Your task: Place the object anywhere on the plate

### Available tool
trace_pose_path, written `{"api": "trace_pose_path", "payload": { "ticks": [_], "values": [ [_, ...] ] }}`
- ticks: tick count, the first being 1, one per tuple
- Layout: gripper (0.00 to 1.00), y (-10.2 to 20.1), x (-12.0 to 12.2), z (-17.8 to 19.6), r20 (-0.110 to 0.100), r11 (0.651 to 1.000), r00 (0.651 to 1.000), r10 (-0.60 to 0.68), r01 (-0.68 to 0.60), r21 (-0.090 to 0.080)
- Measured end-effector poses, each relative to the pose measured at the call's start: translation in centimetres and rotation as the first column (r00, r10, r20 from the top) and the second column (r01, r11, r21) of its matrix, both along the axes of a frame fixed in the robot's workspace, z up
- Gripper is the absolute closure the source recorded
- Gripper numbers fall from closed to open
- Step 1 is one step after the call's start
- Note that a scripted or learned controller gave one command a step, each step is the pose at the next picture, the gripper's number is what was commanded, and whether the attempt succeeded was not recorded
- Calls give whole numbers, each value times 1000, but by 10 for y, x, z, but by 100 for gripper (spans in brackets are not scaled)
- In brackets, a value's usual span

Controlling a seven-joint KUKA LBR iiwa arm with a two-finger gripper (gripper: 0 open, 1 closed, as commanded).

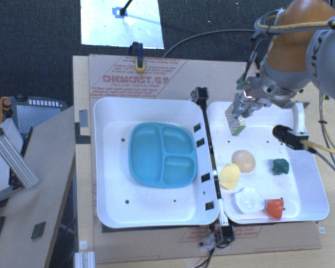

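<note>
Camera view, operator: you are looking down at a slant on two white bins set side by side. Your arm (301,43) comes in from about two o'clock, its orange band bulging at the top right and the grey wrist bending down and leftward over the right bin (315,202). The gripper (238,117) hangs over that bin's upper left corner, at roughly eleven o'clock within the bin, fingers pointing down toward the bin floor. Something small and green shows at the fingertips, but you cannot tell from this angle whether the fingers are clamped on it or spread apart.

Below the gripper, near the bin's middle, lie a pale round object (243,161) and, touching it at its seven o'clock, a yellow object (230,176). At three o'clock from the pale one sits a dark green object (280,166). Along the bin's six o'clock edge rest a white object (248,200) and, just beside it, a red object (274,207).

The blue plate (162,154), three compartments, lies in the centre of the left bin (109,149).
</note>
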State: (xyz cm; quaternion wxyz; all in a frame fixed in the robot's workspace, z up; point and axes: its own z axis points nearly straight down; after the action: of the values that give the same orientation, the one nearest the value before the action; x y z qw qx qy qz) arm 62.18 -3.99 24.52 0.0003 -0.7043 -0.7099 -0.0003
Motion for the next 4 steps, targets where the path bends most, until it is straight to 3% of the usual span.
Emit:
{"api": "trace_pose_path", "payload": {
  "ticks": [2, 3, 4],
  "values": [
    [100, 86, -56, 6, -1, 1000, 1000, 1, -1, 1],
    [100, 122, -84, -17, -3, 1000, 1000, 0, 0, 1],
    [100, 168, -105, -13, -1, 1000, 1000, 2, -2, 1]
  ]
}}
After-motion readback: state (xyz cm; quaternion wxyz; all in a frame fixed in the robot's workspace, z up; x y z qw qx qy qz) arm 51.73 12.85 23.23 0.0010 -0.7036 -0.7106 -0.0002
